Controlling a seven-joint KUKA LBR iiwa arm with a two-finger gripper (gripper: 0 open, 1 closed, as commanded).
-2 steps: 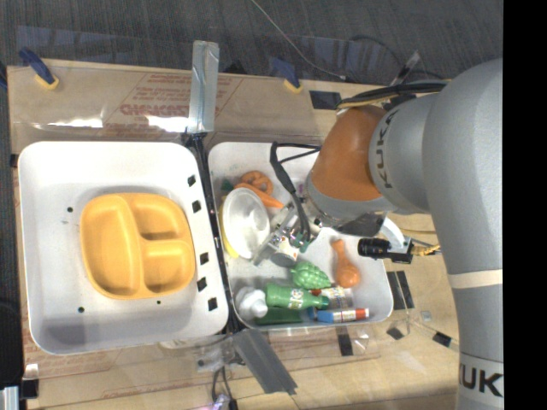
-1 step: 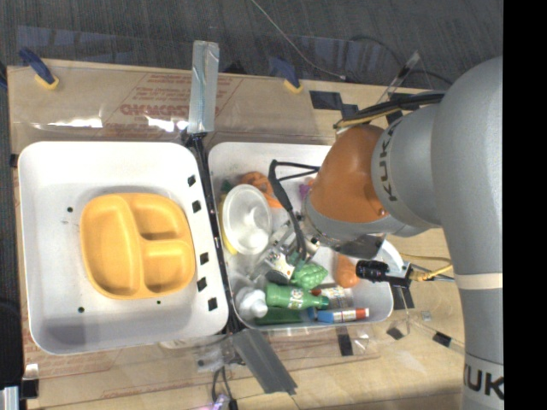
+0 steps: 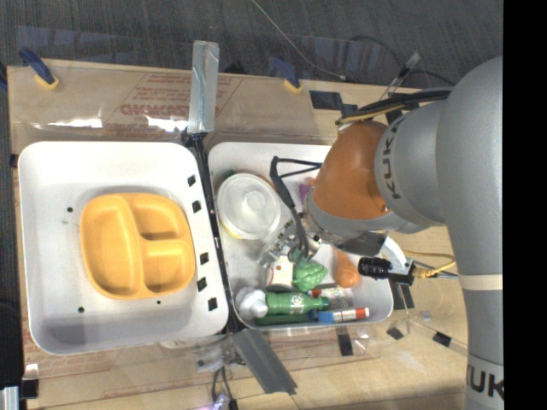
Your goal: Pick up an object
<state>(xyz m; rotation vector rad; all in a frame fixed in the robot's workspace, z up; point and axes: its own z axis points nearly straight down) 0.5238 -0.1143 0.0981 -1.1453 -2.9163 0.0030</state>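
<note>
Camera view: gripper [image 3: 295, 248] amid clutter; left bin [image 3: 43, 254] roomy.

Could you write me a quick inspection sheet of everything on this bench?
Surface: two white bins, left bin and right bin, side by side.
Job's things: yellow divided tray in left bin; clear lid, green bottle, orange piece, marker in right bin.
Clutter: grey tape.
Pincer: low over the right bin's pile; grip unclear.
Cables: black cable in the right bin.
Surroundings: dark floor.
</note>
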